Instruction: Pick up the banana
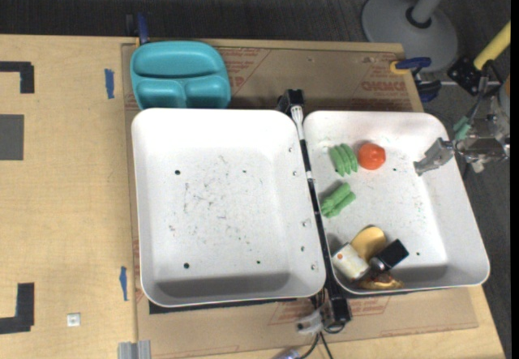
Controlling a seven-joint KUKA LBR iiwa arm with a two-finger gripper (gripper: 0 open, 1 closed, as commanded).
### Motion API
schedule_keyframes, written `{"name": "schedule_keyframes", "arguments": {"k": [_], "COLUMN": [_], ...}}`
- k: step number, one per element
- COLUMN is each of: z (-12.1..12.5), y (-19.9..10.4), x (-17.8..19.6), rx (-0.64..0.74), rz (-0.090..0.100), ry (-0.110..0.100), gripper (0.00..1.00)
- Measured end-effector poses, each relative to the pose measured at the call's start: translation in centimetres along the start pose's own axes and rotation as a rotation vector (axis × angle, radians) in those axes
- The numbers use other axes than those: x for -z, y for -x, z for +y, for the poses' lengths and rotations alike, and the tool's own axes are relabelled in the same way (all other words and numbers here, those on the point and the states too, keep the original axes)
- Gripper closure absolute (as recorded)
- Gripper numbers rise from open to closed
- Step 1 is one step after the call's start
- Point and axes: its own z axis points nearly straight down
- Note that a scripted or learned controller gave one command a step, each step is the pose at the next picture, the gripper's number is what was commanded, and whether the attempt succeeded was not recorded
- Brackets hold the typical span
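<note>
Left bin [219,203] is the biggest thing in frame, white, with nothing lying on its scuffed floor. Right bin [442,220] sits touching it along a black clamp strip [306,171] and holds all the objects. Teal divided tray [180,74] sits behind the left bin on the cardboard sheet [324,66].

Gripper [434,156] is at the right bin's far right rim, high up near the back corner, well apart from the objects. One finger tip shows over the rim; whether the fingers are spread or closed cannot be told from this angle, and nothing is seen between them.

Banana [369,241] lies in the front of the right bin, yellow, partly covered by a black block [392,254] and touching a white object with a red spot [350,262]. Further back: two green ridged pieces [344,159] [337,200] and a small orange-red ball [372,155].

Step judged: approach, grasp not begun. Next move calls for travel leftward and toward the front of the bin, then a descent on the banana's exposed part, avoiding the black block crowding it. The clutter makes a miss likely.
</note>
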Motion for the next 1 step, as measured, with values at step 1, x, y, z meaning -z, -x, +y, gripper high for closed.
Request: {"name": "schedule_keyframes", "arguments": {"k": [1], "z": [-4.27], "y": [-6.41], "x": [-5.09], "rx": [0.195], "rz": [0.002], "ry": [-0.002], "gripper": [0.0]}}
